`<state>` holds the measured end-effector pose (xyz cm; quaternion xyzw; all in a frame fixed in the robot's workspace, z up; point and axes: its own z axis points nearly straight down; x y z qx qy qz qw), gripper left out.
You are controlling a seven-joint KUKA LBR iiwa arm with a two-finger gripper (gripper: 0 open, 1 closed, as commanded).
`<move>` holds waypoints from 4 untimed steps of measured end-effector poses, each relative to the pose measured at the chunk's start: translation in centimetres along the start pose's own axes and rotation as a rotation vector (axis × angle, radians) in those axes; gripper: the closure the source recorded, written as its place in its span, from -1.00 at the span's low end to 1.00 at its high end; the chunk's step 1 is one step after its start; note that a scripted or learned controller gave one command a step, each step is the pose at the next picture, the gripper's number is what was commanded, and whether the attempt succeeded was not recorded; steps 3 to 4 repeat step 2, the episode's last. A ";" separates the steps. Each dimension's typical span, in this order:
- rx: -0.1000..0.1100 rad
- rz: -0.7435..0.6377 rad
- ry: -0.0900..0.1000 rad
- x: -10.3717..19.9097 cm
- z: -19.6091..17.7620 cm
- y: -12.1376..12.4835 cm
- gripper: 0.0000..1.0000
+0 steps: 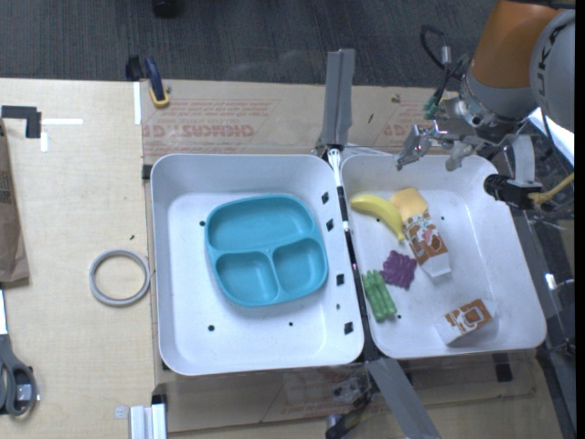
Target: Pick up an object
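My gripper hangs open over the back edge of the right bin, its two fingers spread with nothing between them. Below and in front of it lie a yellow banana, a yellow block and a brown-and-white carton. Further forward are a purple grape bunch, a green vegetable piece and a small brown-and-white box. All of these rest on the bin floor, apart from the gripper.
The left bin holds a blue divided plate. A grey metal post stands behind the seam between the bins. A tape ring and scissors lie on the bench to the left.
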<state>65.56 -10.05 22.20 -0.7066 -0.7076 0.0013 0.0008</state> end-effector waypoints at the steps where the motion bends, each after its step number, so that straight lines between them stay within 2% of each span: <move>1: 0.008 -0.052 0.000 0.5 12.1 -2.4 -1.00; 2: -0.001 -0.136 0.000 0.1 13.1 -6.2 -1.00; 4: -0.001 -0.136 0.000 0.1 13.1 -6.2 -1.00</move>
